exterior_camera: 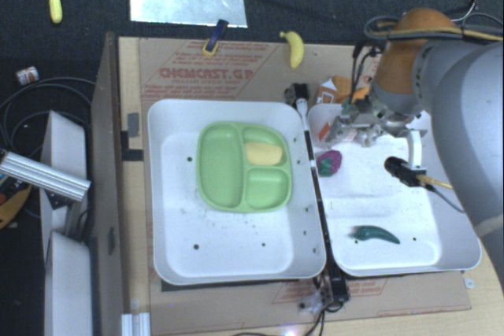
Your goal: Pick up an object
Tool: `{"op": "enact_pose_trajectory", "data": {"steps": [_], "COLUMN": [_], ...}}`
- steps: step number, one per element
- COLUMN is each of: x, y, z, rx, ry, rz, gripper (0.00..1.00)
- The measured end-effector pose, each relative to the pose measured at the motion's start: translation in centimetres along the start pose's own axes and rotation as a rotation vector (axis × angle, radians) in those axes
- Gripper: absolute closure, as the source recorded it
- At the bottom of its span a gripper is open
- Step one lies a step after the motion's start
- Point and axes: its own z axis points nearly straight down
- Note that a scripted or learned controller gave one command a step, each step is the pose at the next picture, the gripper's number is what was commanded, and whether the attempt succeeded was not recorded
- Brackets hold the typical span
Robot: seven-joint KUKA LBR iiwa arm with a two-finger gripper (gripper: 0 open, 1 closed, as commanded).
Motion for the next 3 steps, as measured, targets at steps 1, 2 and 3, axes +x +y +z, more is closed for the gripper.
{"op": "enact_pose_trajectory", "data": {"steps": [1,2,3], "x": [0.5,0.4,1.3], "y": [-0.6,-0.5,-2.6], "z": [-0.1,-0.2,-0.1], "rx": [-0.021,-0.02,-0.023], "ry": [0.0,0.0,0.001], "rz": [0.005,0.002,0.006], "gripper": [0.0,0.0,0.0]}}
